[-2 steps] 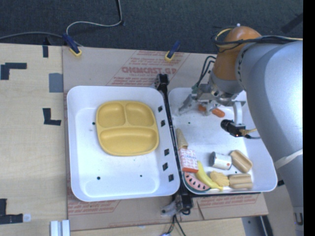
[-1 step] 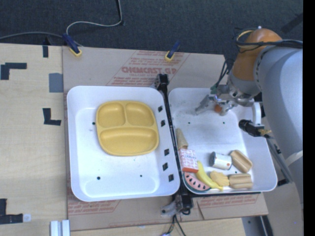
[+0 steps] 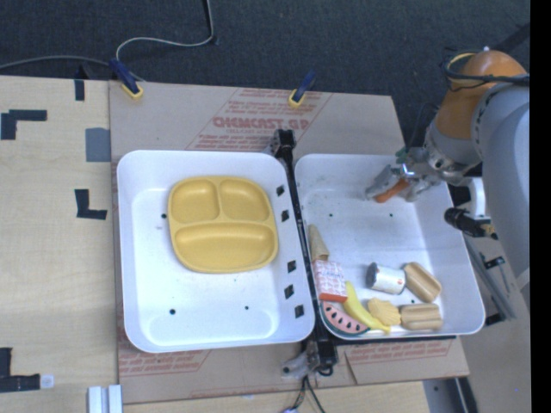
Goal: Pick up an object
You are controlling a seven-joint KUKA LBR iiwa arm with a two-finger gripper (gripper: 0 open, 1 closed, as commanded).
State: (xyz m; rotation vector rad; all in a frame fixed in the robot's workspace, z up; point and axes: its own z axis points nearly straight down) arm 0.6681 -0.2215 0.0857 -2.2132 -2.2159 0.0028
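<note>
Toy food (image 3: 379, 304) lies in the right bin's (image 3: 448, 248) near corner. Above that bin's far side, the claw (image 3: 389, 188) pinches an orange piece (image 3: 387, 194).

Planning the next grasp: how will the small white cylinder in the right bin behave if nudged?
The cylinder lies on its side, so it would probably roll. It looks small and likely light. The hot dog right beside it may block rolling that way.
</note>
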